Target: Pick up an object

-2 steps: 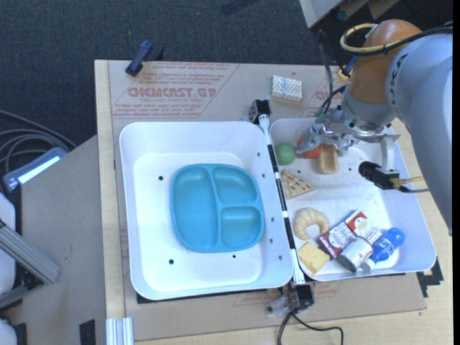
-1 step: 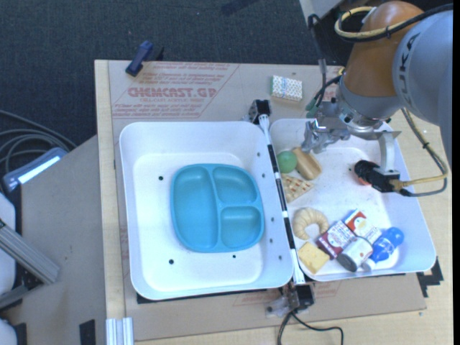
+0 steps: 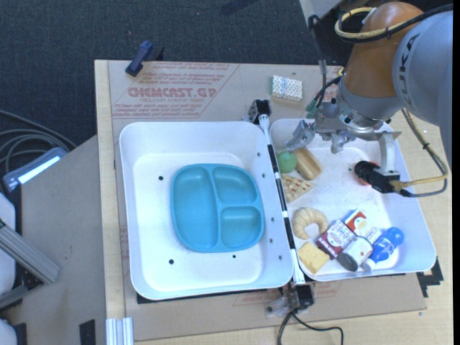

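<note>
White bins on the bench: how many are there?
2. The left shallow white plastic bin holds a blue divided plate. The right shallow white plastic bin, touching it, holds small items; the arm hides part.

Two white bins (image 3: 136,214) sat side by side. The left one held one blue divided plate (image 3: 215,207). The right one held roughly ten small items, among them one croissant (image 3: 309,221) and one green ball (image 3: 287,162).

Blue divided plate (image 3: 216,207) centred in left bin (image 3: 144,157); gripper (image 3: 316,136) low over right bin (image 3: 413,221), near green ball (image 3: 287,162); croissant (image 3: 309,221), waffle (image 3: 296,187), cheese wedge (image 3: 310,257) below.
</note>
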`<state>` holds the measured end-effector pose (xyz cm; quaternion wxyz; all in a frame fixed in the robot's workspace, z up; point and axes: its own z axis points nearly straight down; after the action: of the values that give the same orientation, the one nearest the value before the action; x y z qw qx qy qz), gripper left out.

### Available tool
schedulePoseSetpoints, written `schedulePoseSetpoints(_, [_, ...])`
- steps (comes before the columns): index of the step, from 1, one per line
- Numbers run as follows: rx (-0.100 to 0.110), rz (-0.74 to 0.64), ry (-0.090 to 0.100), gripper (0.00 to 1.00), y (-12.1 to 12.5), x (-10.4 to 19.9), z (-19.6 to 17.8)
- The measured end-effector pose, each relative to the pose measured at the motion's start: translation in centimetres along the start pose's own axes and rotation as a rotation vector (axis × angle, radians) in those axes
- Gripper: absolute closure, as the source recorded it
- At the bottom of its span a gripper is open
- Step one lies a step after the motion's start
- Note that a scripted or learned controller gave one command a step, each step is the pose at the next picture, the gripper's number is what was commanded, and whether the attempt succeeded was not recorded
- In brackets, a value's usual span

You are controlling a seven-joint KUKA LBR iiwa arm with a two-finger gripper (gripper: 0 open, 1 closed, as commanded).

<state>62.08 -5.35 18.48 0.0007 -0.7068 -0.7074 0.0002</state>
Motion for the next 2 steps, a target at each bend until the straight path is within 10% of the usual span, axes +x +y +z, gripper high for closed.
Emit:
schedulePoseSetpoints(1, [0.0, 0.002, 0.0, 0.0, -3.6, 0.4, 0.0])
schedulePoseSetpoints(2, [-0.003, 0.001, -0.001, 0.0, -1.4, -2.0, 0.0])
